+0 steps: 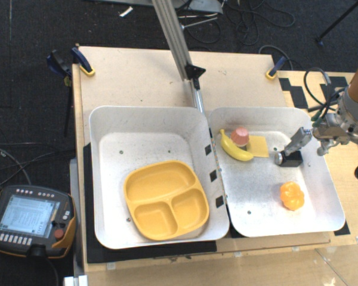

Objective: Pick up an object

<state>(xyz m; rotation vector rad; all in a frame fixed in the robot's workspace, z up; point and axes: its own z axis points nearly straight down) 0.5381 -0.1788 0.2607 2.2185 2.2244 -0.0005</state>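
Gripper (pixel 288 157) low in right bin (pixel 322 219), near banana (pixel 234 149); finger state unclear, perhaps empty

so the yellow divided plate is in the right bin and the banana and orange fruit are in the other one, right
Not quite: the camera view shows the yellow divided plate in the left bin, not the right one. The banana and the orange fruit are in the other one, the right bin.
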